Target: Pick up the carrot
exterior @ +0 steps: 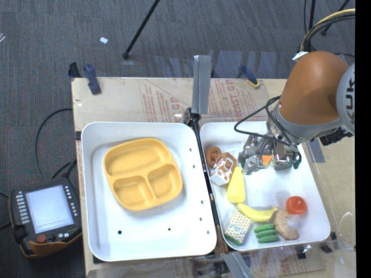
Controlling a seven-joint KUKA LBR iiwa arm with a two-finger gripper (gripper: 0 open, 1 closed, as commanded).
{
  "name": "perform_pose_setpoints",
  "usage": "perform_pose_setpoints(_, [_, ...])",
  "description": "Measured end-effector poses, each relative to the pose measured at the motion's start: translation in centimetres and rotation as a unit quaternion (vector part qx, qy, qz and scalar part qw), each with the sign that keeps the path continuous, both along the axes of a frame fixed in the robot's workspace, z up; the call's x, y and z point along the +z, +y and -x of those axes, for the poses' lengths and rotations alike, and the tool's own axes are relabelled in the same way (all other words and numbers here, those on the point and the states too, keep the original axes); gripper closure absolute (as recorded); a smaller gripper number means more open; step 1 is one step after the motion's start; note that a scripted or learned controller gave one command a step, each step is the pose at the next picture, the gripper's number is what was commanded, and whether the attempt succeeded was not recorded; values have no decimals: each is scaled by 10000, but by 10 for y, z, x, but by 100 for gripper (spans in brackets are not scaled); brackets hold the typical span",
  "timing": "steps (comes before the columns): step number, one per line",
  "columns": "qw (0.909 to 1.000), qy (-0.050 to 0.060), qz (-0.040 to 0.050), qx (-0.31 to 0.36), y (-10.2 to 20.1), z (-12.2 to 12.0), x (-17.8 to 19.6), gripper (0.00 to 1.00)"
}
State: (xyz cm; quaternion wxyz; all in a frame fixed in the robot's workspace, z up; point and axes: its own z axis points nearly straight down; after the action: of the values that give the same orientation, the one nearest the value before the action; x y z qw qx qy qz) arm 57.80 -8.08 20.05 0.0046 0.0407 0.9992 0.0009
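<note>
The robot's gripper [266,160] clamps an orange carrot [266,159] between its fingers, just right of the yellow corn cob [235,186], apparently lifting it.

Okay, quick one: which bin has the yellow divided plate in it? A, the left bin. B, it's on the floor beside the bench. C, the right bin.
A: the yellow divided plate lies in the left bin, apart from the toy food in the right bin.

Dark grey carpet floor [52,33]; black tripod leg [144,21]; plywood bench [139,100].
</note>
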Motion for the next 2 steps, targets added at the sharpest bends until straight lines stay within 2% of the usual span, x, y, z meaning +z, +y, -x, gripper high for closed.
perform_pose_setpoints(1, [10000,-32,11,44,-9,-58,126,100])
perform_pose_setpoints(2, [9978,111,-14,653,-47,-41,-54,100])
